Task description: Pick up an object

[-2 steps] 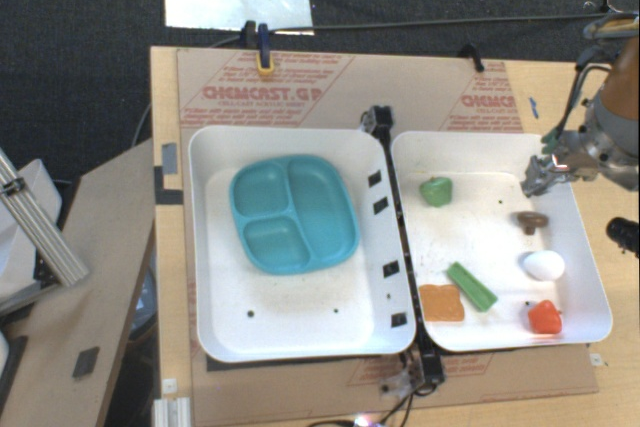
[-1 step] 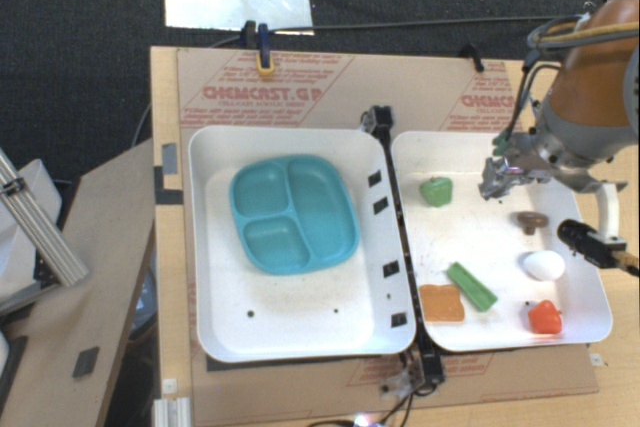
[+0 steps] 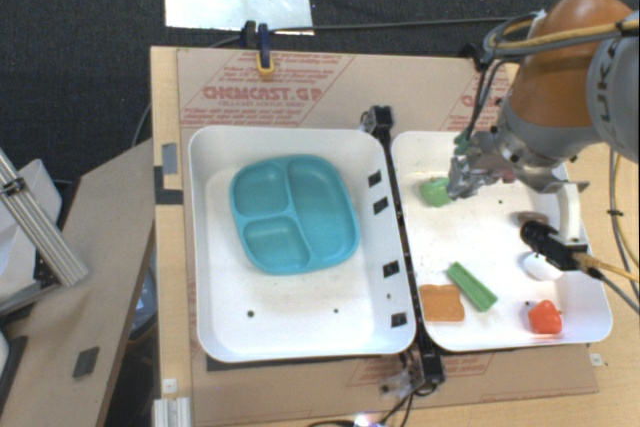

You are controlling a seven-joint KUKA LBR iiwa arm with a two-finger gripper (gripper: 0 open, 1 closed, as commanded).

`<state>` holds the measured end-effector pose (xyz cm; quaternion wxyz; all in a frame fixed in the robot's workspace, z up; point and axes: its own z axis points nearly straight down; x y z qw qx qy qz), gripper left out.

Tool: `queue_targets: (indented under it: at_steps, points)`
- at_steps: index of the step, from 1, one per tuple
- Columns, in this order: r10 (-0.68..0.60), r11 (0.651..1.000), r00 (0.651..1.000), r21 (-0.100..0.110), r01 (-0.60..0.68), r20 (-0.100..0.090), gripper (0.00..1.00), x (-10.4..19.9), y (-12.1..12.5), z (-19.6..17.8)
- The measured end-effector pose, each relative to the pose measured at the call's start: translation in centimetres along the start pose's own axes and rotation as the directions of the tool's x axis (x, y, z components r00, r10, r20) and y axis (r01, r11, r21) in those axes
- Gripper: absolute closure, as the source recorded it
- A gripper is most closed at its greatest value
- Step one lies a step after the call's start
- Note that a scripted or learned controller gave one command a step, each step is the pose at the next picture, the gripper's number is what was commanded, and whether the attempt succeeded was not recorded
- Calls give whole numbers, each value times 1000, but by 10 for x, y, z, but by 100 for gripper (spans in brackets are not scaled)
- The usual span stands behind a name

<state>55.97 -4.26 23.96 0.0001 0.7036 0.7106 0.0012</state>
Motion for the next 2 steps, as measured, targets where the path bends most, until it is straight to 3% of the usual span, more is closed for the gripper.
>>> queue_targets:
  at_steps: [2]
  points:
    - [0, 1000, 1000, 1, 0, 0, 100, 109, 7, 12]
